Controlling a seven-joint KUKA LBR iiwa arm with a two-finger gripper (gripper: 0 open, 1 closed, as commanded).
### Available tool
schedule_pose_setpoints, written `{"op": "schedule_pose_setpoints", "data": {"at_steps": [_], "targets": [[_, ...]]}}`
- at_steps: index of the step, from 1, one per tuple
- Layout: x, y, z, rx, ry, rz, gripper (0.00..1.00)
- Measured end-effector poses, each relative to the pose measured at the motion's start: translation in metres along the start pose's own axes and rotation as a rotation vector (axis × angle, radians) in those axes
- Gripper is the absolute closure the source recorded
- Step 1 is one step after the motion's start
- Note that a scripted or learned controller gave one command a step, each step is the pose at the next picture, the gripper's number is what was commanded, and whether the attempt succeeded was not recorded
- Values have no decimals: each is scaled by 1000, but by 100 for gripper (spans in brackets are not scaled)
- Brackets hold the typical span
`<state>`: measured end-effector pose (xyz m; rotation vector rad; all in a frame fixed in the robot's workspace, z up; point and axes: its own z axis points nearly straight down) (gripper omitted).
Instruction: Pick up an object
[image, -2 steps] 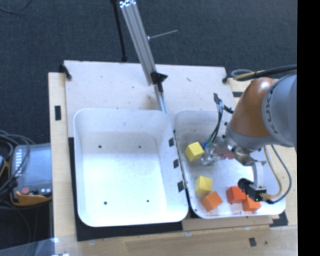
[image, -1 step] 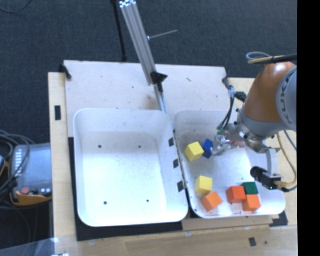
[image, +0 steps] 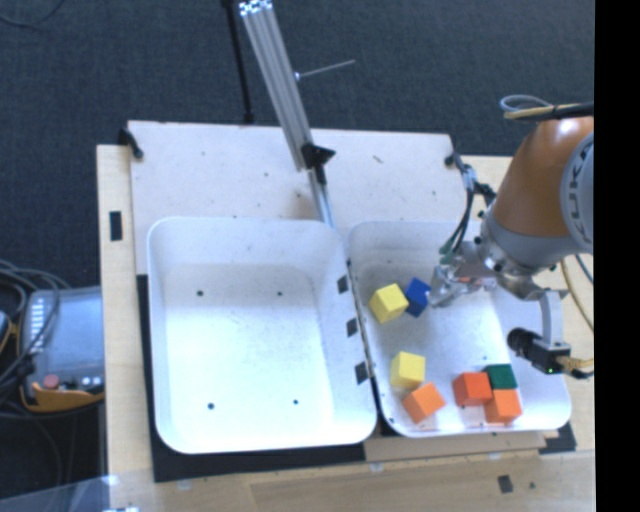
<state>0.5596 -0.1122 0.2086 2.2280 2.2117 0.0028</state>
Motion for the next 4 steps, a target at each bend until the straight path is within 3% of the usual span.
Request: {"op": "schedule_pose_setpoints", "data": {"at_steps": [2, 4], "targets": [[91, -18, -8, 4, 2, -14, 100], [200, -16, -26, 1, 3, -16, 100]]}}
